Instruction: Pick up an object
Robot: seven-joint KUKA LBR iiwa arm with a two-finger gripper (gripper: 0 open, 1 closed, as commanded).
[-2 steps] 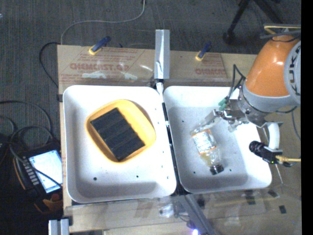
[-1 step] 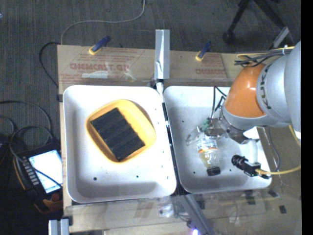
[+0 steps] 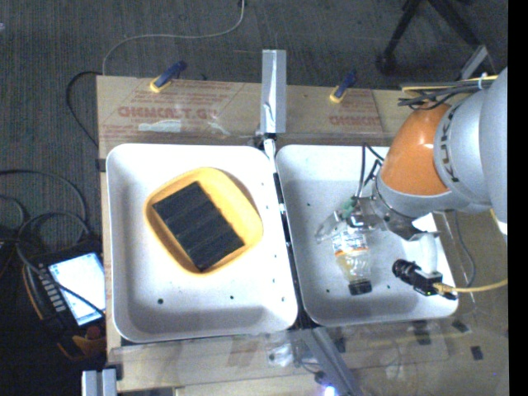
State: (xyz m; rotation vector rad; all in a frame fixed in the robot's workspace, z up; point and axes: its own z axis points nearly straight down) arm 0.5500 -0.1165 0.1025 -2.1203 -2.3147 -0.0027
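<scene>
Two shallow bins (image 3: 132, 320), white matt plastic, faintly pitted. Yellow dish (image 3: 245, 200), smooth glossy plastic, well away from jaws; dark ribbed matt pad (image 3: 198, 225) inside. Small bottle (image 3: 352, 254), clear glossy crinkled plastic, dark cap, just below gripper (image 3: 355, 213). Arm shell (image 3: 495, 147), smooth grey satin; orange band (image 3: 417, 159), glossy. Bench top (image 3: 190, 114), brown matt cardboard under shiny tape. Floor (image 3: 49, 40), rough dark carpet

dish (image 3: 205, 220) in left bin (image 3: 132, 304) | bottle (image 3: 353, 254) in right bin (image 3: 318, 304)

Grey arm (image 3: 487, 139) reaching in, tool (image 3: 351, 214) low
</scene>
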